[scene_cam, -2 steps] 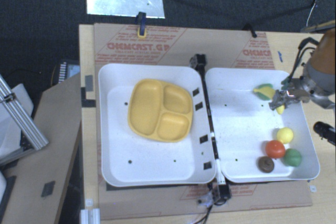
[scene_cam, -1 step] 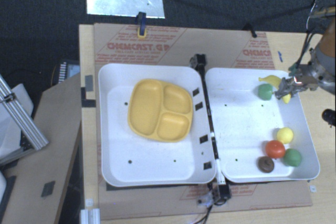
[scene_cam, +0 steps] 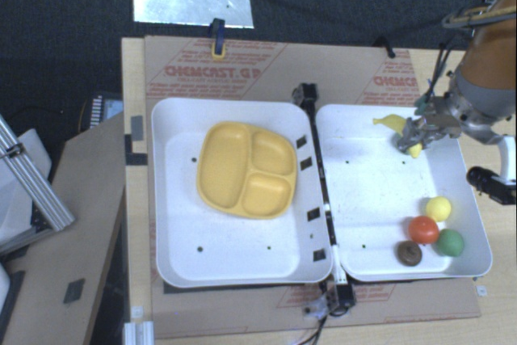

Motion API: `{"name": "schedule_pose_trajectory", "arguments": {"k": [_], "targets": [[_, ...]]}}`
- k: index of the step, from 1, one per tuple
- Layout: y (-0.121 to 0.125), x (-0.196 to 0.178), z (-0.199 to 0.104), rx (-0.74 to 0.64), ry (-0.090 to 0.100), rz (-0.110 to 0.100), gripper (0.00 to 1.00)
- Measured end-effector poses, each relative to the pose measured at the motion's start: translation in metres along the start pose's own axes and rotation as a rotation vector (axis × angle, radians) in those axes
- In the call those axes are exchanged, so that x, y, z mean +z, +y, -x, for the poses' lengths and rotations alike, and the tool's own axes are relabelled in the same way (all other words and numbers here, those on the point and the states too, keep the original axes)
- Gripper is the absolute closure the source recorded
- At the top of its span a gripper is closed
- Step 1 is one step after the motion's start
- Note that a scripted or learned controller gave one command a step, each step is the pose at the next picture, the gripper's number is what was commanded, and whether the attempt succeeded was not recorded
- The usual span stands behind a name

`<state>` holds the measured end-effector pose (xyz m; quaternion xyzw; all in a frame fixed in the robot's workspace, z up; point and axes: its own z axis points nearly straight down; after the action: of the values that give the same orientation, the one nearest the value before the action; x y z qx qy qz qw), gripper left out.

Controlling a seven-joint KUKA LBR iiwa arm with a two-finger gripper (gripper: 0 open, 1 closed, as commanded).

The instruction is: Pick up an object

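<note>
Banana [scene_cam: 390,123] at the right bin's [scene_cam: 380,271] 12 o'clock, touching the gripper [scene_cam: 414,140], looks light, smooth and curved, best pinched across its middle; finger state I cannot tell

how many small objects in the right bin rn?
5. A yellow banana-like piece at the far edge by the gripper; a yellow ball, red ball, green ball and brown piece clustered near corner. Gripper may hide more.

Bench [scene_cam: 133,198] w/ cardboard sheet [scene_cam: 266,69], 2 white bins [scene_cam: 174,254] side by side on it
</note>
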<state>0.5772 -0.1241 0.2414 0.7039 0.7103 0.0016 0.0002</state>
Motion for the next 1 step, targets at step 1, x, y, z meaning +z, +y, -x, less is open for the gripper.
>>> {"name": "schedule_pose_trajectory", "arguments": {"k": [1], "targets": [[-0.0122, 0.0112, -0.0467, 0.0, 0.0, -0.002, 1.0]]}}
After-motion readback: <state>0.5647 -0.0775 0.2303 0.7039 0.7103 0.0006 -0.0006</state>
